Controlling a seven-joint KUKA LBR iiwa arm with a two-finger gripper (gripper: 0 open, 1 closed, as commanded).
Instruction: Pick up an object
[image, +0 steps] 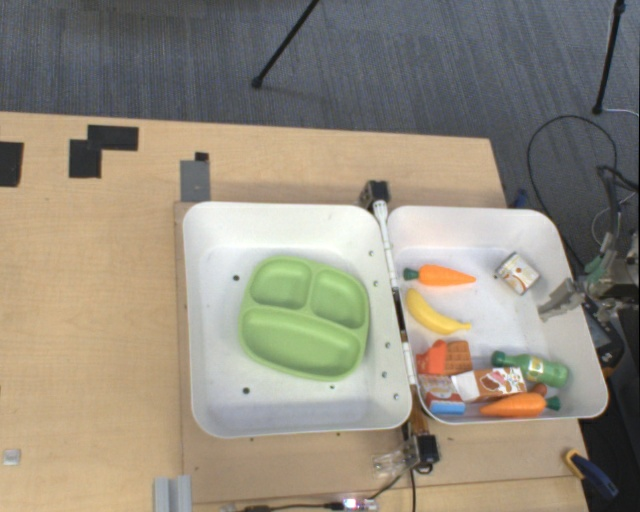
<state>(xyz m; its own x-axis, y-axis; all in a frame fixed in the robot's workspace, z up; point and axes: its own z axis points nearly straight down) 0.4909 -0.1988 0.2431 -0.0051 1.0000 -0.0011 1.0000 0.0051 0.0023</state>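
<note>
Bench (90, 330): pale wood, bearing two shallow white bins side by side
Left bin (215, 400): holds a green sectioned plate (303, 318) lying flat near its middle
Right bin (545, 235): holds all the small toy food, mostly along its near wall, with bare floor at its centre
Arm: just coming in at the right edge, low by the right bin's rim
Gripper (562, 298): at the bin's right wall, with nothing between its tips that I can make out; whether it is released or clenched I cannot tell
Likely pick: the banana (434, 314), yellow, curved, lying flat and apart from its neighbours in the bin's left half
Doing it well: come straight down over the banana's thick middle and close across its narrow width; the carrot (442, 276) just beyond it lies equally clear and would serve too
Avoid: the near-wall cluster, where the green-capped bottle (525, 372), a second carrot (515, 405) and the packets (448, 372) touch one another
Smallest: a little white carton (517, 272), tilted near the far right corner
</note>
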